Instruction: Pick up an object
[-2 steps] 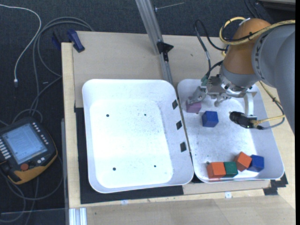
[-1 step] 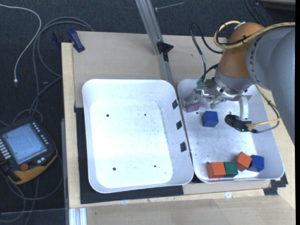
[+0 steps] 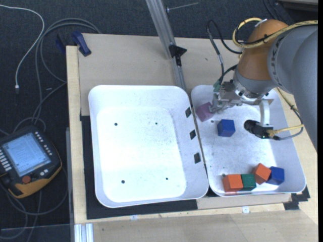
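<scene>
Fingers [image 3: 218, 104] hang low at the right bin's [image 3: 298, 185] eleven o'clock corner, their state impossible to tell, just beside a pale pink block [image 3: 204, 111] lying tilted towards ten o'clock with no clear long axis; I'd centre squarely over it before closing.

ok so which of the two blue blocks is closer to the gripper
The blue block alone mid-bin, just below the gripper; the other blue block sits in the bottom-right cluster.
</scene>
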You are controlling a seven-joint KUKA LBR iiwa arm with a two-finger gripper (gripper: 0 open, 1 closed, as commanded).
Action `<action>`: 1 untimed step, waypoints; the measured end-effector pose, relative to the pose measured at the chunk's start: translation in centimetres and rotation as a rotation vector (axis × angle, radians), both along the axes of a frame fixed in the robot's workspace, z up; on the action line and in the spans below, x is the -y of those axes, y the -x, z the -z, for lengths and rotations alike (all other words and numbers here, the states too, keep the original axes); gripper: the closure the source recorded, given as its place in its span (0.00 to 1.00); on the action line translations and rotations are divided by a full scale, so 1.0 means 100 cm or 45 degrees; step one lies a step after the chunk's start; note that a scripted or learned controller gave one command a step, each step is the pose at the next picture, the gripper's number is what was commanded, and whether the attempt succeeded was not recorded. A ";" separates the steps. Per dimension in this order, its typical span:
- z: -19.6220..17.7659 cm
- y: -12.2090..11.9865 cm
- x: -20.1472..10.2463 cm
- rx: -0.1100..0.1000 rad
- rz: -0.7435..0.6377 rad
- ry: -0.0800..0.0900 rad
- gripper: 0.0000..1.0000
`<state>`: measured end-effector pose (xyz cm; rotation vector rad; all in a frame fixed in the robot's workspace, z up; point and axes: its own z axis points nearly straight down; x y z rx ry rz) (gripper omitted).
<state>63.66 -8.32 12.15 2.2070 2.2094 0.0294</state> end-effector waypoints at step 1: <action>-0.011 -0.001 -0.001 0.005 0.000 -0.001 1.00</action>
